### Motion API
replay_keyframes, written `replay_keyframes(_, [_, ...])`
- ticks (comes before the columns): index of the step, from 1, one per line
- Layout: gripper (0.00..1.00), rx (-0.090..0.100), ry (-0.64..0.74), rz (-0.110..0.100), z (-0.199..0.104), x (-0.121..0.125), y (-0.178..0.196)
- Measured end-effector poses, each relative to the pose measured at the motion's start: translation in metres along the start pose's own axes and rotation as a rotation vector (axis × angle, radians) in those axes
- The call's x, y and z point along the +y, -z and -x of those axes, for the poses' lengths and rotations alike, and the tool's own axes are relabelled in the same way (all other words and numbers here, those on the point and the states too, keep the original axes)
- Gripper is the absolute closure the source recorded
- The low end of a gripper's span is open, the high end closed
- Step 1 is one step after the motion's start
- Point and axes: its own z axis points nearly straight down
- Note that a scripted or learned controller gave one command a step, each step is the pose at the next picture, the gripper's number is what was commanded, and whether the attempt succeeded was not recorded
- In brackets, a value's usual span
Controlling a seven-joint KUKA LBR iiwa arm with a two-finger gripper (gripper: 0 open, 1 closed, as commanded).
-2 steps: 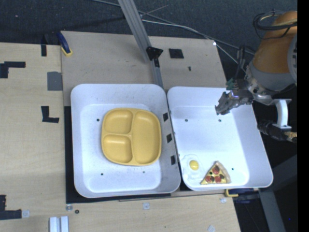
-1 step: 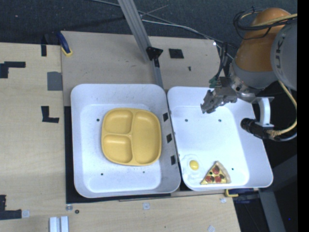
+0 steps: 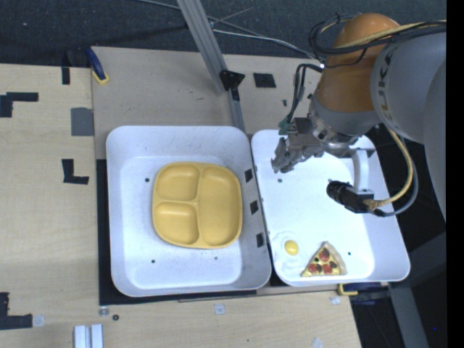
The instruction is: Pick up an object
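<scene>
Arm (image 3: pixel 406 71) — cut off at right

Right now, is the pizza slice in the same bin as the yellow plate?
No, the pizza slice lies in the right bin beside the fried egg, while the yellow plate sits in the left bin.

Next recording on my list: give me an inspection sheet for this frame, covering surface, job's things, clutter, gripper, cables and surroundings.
Surface: wooden bench with black tape marks, bearing a left bin and a right bin.
Job's things: yellow divided plate in the left bin; fried egg toy and pizza slice toy at the right bin's near edge.
Clutter: nothing seen.
Gripper: gripper over the right bin's far left corner, apart from the toys.
Cables: yellow hose and thin wires at the wrist.
Surroundings: slanted metal pole; dark floor.
</scene>
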Motion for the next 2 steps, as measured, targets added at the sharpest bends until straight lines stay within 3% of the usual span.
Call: replay_keyframes(2, [1.00, -0.001, -0.001, -0.002, -0.095, -0.008, -0.020])
